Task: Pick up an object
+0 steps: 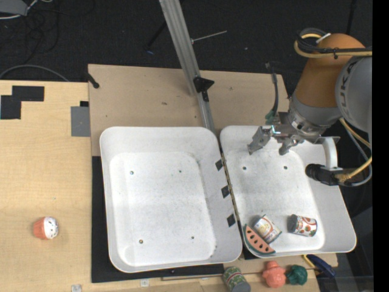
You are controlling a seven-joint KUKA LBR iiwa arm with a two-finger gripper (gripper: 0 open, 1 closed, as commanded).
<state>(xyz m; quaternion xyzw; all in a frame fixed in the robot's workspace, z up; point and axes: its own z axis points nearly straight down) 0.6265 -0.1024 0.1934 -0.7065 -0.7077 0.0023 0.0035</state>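
Start at the table's (36, 157) left edge: a small red ball (45, 228) lies there on bare wood, well apart from both bins, probably a stray out of easy reach. Next comes the left bin (109, 145), its floor bare white. Along the table's front edge, below the seam between the bins, sit a small can (233, 277), a red toy (273, 274) and a green toy (296, 275), all outside the rims.

Your targets are in the right bin (340, 236), bunched in its front corner: a watermelon slice (260, 243) against the front wall, a tin (265, 228) touching it, and a second tin (302, 225) just beside, lying on its side.

The hand (271, 143) hangs over that bin's back edge, fingers spread apart with nothing between them, well apart from the cluster. You'd judge the pick as not yet begun; the crowding near the wall may make a clean grasp awkward.
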